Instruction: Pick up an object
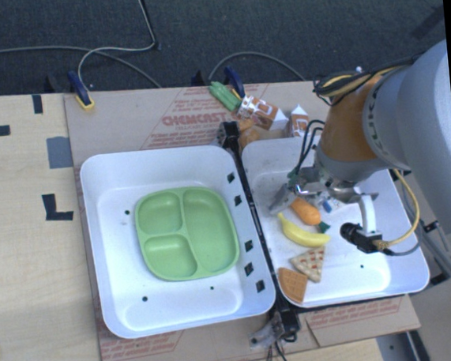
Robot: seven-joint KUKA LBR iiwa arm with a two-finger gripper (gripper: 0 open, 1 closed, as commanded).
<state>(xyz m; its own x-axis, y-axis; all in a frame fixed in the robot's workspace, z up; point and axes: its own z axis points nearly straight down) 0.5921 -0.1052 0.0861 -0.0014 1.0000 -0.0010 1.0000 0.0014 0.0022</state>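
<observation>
End effector (300,195) low in right bin (394,278), directly over carrot (307,211); long axis slanting toward lower right, banana (303,233) just below. Opening: cannot tell.

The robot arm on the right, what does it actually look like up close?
The arm is a thick, rounded grey tube with an orange band above the wrist. Yellow and black cables loop over that band, and a yellow cable curves below. The end effector is a small metal piece, with a black cylindrical part mounted nearby on a white bracket.
</observation>
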